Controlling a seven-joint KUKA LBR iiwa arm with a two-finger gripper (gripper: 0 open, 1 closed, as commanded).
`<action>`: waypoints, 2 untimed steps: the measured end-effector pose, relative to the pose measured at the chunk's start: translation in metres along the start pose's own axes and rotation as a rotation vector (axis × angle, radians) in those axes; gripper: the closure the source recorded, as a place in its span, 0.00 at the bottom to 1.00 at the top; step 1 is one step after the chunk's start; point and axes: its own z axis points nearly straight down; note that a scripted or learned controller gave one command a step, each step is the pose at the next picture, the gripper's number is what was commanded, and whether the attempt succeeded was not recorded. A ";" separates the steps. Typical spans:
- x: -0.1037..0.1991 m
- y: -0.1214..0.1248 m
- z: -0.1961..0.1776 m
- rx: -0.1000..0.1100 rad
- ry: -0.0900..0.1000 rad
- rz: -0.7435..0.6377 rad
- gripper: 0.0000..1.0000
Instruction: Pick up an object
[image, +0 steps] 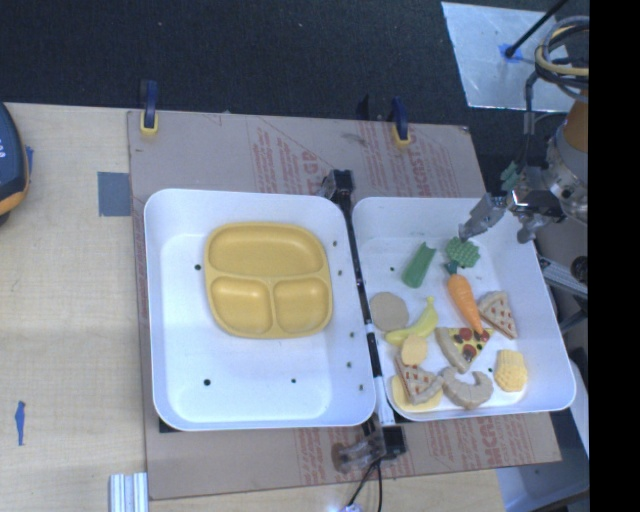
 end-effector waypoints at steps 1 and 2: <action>-0.034 0.008 0.189 0.009 0.000 0.001 0.00; -0.035 0.011 0.169 -0.001 -0.002 0.001 1.00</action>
